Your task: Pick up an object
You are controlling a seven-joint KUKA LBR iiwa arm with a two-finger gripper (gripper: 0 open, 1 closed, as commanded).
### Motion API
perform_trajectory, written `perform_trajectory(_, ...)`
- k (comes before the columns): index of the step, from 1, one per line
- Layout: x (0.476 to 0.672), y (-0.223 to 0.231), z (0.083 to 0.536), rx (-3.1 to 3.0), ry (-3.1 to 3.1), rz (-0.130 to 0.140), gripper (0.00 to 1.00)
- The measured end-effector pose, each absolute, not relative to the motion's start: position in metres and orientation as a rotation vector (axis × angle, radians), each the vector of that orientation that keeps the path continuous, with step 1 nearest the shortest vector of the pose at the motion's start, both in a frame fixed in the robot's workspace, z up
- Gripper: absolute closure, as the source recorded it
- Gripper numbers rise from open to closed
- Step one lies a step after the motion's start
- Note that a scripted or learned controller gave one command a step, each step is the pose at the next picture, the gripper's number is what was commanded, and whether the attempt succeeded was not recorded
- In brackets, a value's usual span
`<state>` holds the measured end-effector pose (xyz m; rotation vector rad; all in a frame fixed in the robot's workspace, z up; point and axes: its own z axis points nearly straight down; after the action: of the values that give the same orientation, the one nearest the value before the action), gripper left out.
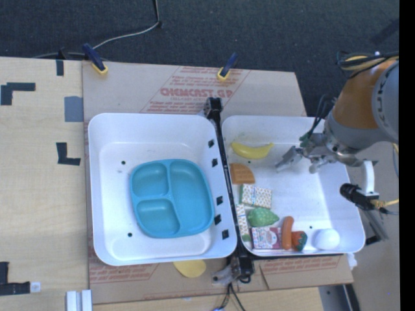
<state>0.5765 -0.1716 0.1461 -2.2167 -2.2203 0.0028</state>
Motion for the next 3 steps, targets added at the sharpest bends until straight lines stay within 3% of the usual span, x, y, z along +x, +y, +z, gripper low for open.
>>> perform_trajectory(1,0.633,-0.104,0.086,-2.220,-2.227,-0.004,0.00)
perform_trajectory(2,0.668,-0.098,0.085,-2.219,-2.222,0.005,0.00)
perform_trajectory(3,0.666,-0.099,0.093,-2.212,-2.218,0.018,1.00)
